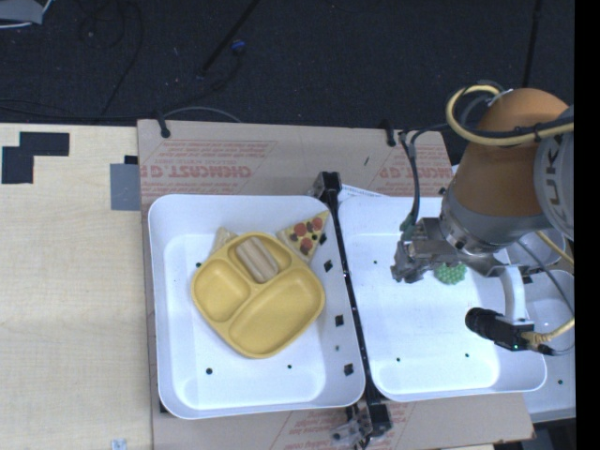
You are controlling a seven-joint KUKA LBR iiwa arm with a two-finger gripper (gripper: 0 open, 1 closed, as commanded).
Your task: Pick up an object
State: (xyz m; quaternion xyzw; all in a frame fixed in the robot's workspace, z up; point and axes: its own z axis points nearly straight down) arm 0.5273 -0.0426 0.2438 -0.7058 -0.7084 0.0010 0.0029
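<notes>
The pincer [412,262] hangs low over the right bin [431,364], and a small green knobbly ball [451,273] lies just beside it on the arm's side, partly tucked under the wrist; whether the pincer is released or clenched I cannot tell. Beyond the divider from the ball, the left bin [178,345] holds a yellow sectioned plate [267,312], a toy pizza slice [307,234] touching its far rim.

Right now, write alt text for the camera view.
A grey arm's gripper hangs over the right white bin beside a small green bumpy ball. The left white bin holds a yellow divided plastic plate and a toy pizza slice.
</notes>
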